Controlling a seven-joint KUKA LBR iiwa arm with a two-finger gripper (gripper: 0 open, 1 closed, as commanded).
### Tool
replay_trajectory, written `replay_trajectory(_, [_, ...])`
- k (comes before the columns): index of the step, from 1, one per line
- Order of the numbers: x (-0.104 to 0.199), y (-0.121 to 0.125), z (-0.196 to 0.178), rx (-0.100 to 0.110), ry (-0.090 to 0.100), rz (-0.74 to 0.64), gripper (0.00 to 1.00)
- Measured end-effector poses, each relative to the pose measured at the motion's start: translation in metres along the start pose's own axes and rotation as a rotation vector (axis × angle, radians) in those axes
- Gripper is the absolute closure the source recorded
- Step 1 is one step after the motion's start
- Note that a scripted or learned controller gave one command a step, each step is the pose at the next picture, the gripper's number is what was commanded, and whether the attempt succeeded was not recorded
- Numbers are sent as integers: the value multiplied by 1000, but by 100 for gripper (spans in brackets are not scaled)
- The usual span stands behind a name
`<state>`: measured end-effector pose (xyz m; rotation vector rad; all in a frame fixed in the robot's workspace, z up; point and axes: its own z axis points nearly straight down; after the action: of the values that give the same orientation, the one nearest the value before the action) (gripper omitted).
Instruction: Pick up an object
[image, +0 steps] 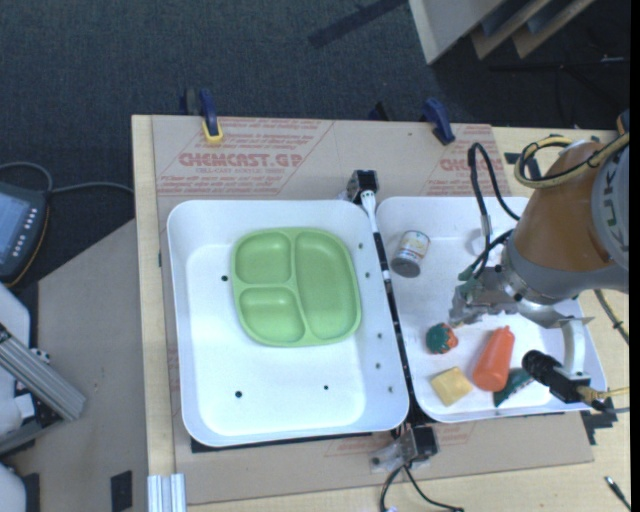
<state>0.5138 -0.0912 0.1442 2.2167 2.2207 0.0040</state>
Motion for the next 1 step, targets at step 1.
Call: replay_trajectory(1, [8,-3,-47,0,0,0,100])
